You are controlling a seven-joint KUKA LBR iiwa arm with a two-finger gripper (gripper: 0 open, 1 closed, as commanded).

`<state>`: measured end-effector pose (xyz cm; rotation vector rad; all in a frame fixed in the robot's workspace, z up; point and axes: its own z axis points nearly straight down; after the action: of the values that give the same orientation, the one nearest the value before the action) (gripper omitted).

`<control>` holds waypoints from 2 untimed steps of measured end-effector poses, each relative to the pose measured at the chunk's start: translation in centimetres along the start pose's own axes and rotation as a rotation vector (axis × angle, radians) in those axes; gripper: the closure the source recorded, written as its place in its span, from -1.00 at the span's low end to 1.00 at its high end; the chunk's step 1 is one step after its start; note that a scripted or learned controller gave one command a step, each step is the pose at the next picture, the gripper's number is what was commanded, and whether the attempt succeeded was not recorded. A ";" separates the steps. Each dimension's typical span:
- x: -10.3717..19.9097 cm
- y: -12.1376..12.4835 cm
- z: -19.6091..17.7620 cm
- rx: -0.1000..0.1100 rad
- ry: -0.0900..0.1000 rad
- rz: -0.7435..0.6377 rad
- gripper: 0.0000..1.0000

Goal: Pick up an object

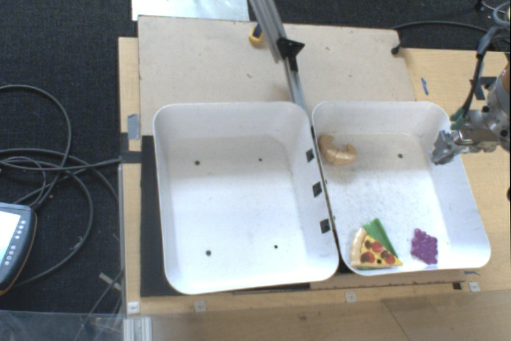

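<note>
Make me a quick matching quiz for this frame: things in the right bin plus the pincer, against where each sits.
Things:
1. croissant
2. pizza slice
3. grapes
4. pincer

Places:
A. near corner of the right bin, closest to its right wall
B. over the right bin's right rim, far half
C. far left of the right bin, by the divider
D. near edge of the right bin, left of the purple item

Pairs: 1-C, 2-D, 3-A, 4-B

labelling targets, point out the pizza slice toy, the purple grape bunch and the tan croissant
triangular pizza slice toy [374,251], camera view, topping centre
purple grape bunch toy [424,246], camera view, middle
tan croissant toy [337,150], camera view, middle
</note>
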<state>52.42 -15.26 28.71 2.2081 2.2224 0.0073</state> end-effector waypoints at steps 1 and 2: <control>5.1 2.1 0.9 0.006 0.004 -0.005 1.00; 9.1 5.5 2.6 0.006 0.003 -0.003 1.00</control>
<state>57.88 -6.17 26.10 2.2086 2.2304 0.0042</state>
